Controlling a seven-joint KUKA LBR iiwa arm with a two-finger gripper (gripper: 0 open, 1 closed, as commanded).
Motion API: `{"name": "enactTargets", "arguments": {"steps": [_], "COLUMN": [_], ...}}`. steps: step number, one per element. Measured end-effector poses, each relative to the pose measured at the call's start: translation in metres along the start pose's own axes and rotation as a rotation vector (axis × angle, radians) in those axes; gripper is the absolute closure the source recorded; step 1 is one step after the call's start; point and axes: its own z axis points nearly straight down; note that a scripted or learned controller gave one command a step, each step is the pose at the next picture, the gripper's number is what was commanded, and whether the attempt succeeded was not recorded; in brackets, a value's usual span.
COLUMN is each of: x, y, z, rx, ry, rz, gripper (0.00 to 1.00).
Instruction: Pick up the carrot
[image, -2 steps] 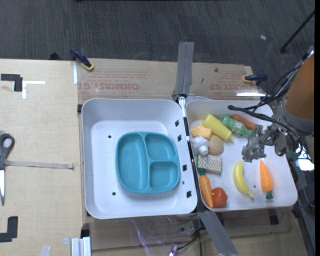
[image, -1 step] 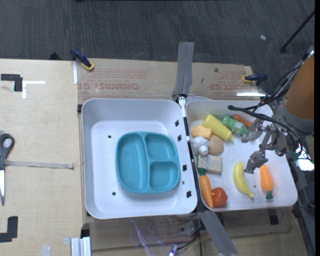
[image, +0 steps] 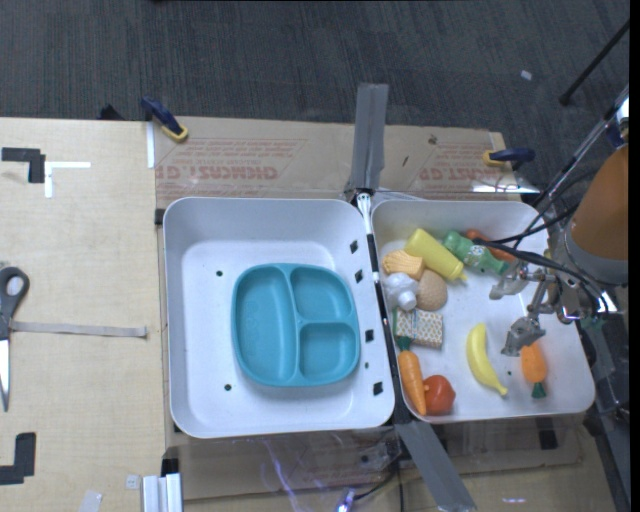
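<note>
Nearest you, along the front wall of the right bin, a long carrot is lying lengthwise against the bin's left wall, with a red tomato touching its right side. Further right a banana is lying curved on the bin floor. Right of that, a shorter carrot with a green end is sitting near the right wall.

The gripper is hanging just above and to the left of that shorter carrot, at its top end. You cannot tell whether the gripper is spread or pressed together, and nothing is showing as pinched in it.

Moving back, a cracker, a tan egg and a yellow bottle are clustering toward the left, with a green bottle lying at the far wall.

In the left bin, a teal divided plate is sitting in the middle.
</note>
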Motion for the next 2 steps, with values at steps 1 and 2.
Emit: {"name": "enactTargets", "arguments": {"steps": [1, 2], "x": [0.006, 0.004], "y": [-0.029, -0.029], "z": [0.042, 0.032], "rx": [0.0, 0.0], "ry": [0.0, -0.005], "rz": [0.001, 0.001], "gripper": [0.0, 1.0]}}
